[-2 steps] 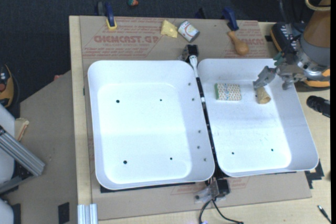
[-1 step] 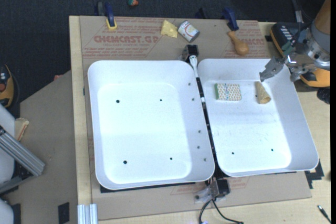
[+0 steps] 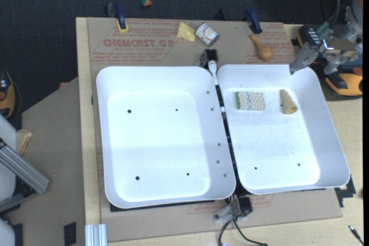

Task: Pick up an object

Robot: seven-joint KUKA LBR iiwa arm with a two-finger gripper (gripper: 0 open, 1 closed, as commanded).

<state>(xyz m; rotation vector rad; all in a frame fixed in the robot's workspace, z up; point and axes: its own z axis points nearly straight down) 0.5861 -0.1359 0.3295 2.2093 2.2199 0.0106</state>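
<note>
Here, brown bench bears white bins.

Red lettering is printed on the brown board that lies under the two bins on the counter. Along its far edge, left of centre, "CHEMCAST GP" can be read, the last letters partly covered by a yellow piece. Further right, more red print of the same kind is seen, too broken up to be read.
</note>
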